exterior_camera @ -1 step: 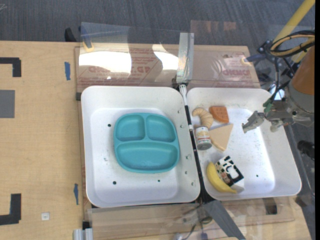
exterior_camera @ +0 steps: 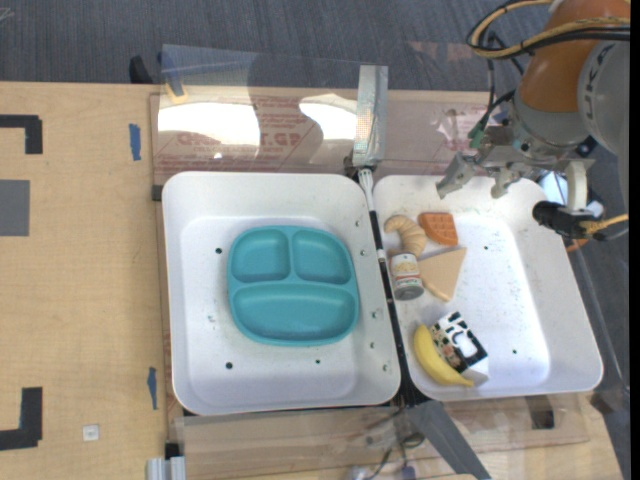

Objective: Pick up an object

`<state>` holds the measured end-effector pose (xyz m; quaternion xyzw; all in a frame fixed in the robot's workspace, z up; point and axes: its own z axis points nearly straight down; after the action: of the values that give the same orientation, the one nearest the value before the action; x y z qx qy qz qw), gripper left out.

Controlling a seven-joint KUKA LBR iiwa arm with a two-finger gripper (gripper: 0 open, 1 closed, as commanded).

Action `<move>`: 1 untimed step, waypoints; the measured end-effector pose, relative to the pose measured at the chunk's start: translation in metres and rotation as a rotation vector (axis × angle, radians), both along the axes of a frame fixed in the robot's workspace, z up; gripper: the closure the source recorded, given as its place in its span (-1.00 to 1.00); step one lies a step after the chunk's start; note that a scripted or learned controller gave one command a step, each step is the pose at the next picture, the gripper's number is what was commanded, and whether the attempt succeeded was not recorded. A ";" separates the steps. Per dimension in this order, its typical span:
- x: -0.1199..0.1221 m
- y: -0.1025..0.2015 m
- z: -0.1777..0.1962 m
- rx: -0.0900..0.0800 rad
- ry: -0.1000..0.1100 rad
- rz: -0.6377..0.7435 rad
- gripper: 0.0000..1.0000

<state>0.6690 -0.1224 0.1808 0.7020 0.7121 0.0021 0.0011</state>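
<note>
Camera view: teal tray (exterior_camera: 292, 283) far left of the gripper (exterior_camera: 473, 180), croissant (exterior_camera: 405, 232), orange wedge (exterior_camera: 438, 228) and banana (exterior_camera: 436, 358) nearer, bare floor of right bin (exterior_camera: 520, 268) directly below the open, empty fingers at its far rim.

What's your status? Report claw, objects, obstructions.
Claw open, holding nothing, over right bin's far edge. Banana, jar, wedge lying along bin's left side. Nothing between claw and them.

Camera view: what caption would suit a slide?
Grey two-finger gripper open above right white bin holding yellow banana; teal divided plate alongside.
</note>
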 end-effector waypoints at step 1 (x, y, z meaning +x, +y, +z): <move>-0.017 0.010 -0.090 -0.001 0.003 -0.006 -1.00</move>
<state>0.6521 -0.1119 0.0906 0.7041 0.7101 0.0008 0.0004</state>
